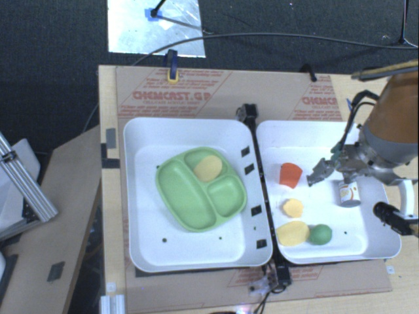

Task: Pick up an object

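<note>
In the right white plastic bin (pixel 366 244), nearest lie a round green ball (pixel 320 234) and a smooth yellow oval (pixel 292 233), then a small yellow lump (pixel 292 207). Farther, an orange-red cup (pixel 290 174). The metal hand (pixel 322 172) hovers just beside the cup; I cannot tell its state.

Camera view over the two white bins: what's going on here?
The grey KUKA arm with the orange band reaches in over the right white bin, its gripper hovering just right of the small orange-red cup. Nothing shows between its fingers. Nearby lie a small can, two yellow pieces and a green ball. The left white bin holds a green divided plate with a yellow piece.
</note>
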Robot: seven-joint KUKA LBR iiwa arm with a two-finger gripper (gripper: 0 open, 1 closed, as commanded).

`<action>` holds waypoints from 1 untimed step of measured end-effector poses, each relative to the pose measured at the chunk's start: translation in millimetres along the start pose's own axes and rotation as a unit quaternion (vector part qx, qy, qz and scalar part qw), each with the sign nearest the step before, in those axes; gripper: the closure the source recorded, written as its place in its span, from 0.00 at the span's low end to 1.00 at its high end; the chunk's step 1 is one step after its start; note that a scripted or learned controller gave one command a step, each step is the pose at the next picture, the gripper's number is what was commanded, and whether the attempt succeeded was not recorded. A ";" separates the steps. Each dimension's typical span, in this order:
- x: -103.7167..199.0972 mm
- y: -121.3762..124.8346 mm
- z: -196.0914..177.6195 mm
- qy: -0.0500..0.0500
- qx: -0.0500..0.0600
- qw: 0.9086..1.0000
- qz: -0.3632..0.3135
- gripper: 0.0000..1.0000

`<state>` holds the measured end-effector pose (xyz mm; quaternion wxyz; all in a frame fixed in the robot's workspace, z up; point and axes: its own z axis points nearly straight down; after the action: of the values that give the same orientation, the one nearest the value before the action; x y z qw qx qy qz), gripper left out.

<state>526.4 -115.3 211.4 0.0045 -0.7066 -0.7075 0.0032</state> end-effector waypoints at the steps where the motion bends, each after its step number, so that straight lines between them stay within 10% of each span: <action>1: 0.2 2.6 -5.6 -0.001 -0.006 1.000 -0.001 0.00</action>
<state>529.1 -115.1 217.0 -0.0001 -0.7058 -0.7084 -0.0003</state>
